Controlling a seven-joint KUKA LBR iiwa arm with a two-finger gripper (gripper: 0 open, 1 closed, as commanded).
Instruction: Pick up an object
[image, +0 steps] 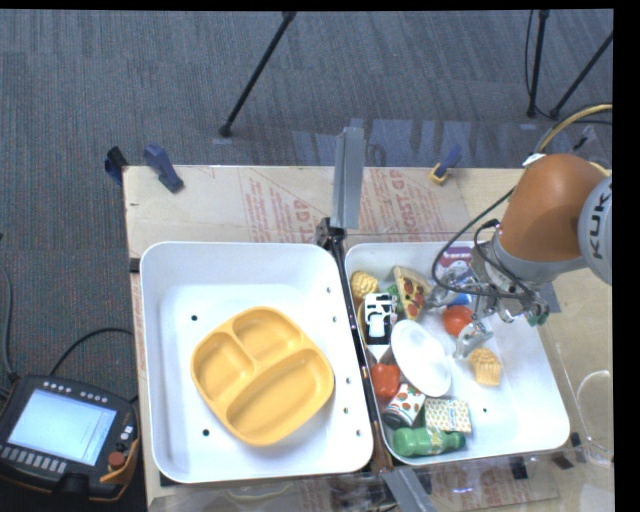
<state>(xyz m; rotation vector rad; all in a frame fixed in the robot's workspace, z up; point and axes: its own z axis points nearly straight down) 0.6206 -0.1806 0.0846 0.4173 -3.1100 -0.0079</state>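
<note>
Resting on a plywood bench (270, 205) above grey carpet (120, 90), two bins; end effector (478, 335) grip state unclear.

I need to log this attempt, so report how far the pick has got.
Done: the arm has reached into the right bin, and the gripper is low among the clutter beside the red ball and the yellow waffle-like piece.
In hand: nothing visibly lifted; a grasp cannot be confirmed from this angle.
Left: secure one object and raise it clear. The yellow divided plate lies alone in the left bin.
</note>
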